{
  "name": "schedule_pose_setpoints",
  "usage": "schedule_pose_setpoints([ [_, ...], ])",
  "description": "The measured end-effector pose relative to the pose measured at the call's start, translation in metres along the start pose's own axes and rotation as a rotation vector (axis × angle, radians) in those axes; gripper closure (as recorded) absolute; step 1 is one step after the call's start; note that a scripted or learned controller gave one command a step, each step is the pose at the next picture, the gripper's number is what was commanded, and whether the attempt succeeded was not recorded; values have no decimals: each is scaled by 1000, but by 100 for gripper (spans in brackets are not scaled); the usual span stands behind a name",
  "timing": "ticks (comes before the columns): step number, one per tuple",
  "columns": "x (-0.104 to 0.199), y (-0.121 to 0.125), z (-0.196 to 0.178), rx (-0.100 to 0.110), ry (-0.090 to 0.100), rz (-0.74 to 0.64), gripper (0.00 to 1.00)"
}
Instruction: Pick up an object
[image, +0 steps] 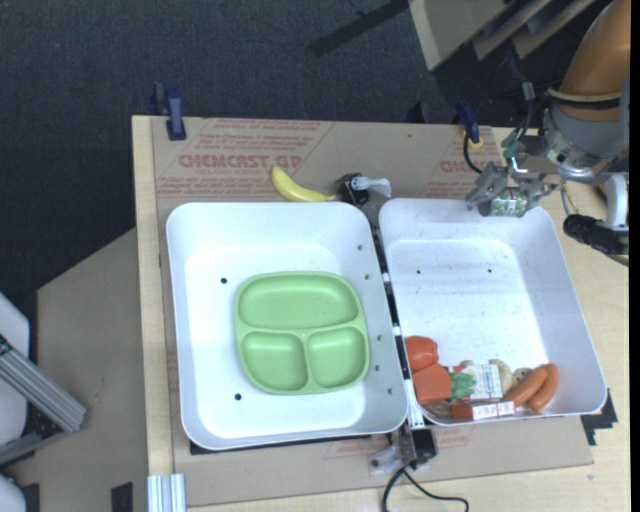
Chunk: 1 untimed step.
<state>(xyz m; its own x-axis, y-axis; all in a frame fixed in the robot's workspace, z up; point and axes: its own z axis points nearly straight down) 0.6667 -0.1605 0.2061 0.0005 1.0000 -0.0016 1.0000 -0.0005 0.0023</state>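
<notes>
Objects for picking lie heaped in the near corner of the right bin (560, 250); reading left to right, you first pass the left bin (190, 300), where a green divided tray (300, 330) sits flat in the middle, and a banana (298, 187) lying outside on the bench (240, 155) just beyond that bin's far rim. In the right bin's pile you see red blocks (425, 368), a small printed packet (485, 380) and a sausage-shaped toy (540, 385), all touching or nearly so. Your gripper (507, 200) hangs at the opposite, far edge of the same bin, fingers spread a little around something small and pale with a green mark; whether they truly grip it, you cannot tell at this size. Judged from here, the heap lies well apart from the fingers, toward the camera, the sausage's long axis slanting across the corner.
</notes>
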Motion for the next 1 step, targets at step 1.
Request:
schedule_pose_setpoints([
  [1, 59, -3, 128, 13, 6, -5, 0],
])
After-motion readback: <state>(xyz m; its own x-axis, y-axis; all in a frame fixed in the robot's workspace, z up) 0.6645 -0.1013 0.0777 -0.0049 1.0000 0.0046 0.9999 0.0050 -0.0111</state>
